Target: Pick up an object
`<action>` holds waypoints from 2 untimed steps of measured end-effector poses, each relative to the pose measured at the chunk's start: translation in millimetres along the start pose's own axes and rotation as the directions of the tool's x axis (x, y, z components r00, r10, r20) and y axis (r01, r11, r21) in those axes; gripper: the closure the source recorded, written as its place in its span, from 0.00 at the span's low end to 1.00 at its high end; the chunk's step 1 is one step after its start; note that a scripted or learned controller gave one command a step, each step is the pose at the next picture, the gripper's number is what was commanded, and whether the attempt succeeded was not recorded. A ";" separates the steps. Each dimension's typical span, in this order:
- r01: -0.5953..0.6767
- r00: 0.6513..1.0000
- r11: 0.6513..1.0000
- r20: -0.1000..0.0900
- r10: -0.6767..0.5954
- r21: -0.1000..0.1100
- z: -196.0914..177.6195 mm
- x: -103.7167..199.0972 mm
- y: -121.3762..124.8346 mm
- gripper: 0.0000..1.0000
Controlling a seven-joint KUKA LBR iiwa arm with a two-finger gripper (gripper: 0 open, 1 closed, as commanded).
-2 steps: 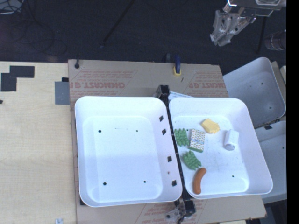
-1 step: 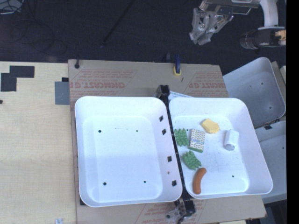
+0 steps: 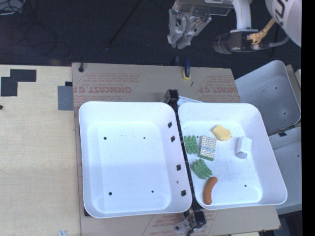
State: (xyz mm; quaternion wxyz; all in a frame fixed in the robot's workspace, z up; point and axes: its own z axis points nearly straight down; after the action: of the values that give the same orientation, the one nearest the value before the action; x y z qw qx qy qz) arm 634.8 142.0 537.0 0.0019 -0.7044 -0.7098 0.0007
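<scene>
My pincer (image 3: 183, 33) hangs high at the back of the bench (image 3: 34, 146), well apart from both bins; it carries nothing. The candidates all lie in the right bin (image 3: 268, 146): a yellow piece (image 3: 222, 132), a white cylinder (image 3: 242, 147), a checked block (image 3: 208, 147), two green pieces (image 3: 191, 144) (image 3: 201, 168) and an orange sausage (image 3: 210, 190). To do this well, I judge I should pick something standing free, the sausage or the yellow piece, and descend straight over its middle. The green pieces sit just beside the bin wall, which may block me.
</scene>
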 end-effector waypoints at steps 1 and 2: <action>-0.001 1.000 1.000 0.002 0.001 0.000 0.7 73.7 7.8 1.00; -0.001 1.000 1.000 0.004 0.001 0.005 -9.2 72.0 7.2 1.00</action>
State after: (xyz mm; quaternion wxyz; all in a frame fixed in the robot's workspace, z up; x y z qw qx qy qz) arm 641.5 214.0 546.3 0.0020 -0.7047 -0.7094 0.0038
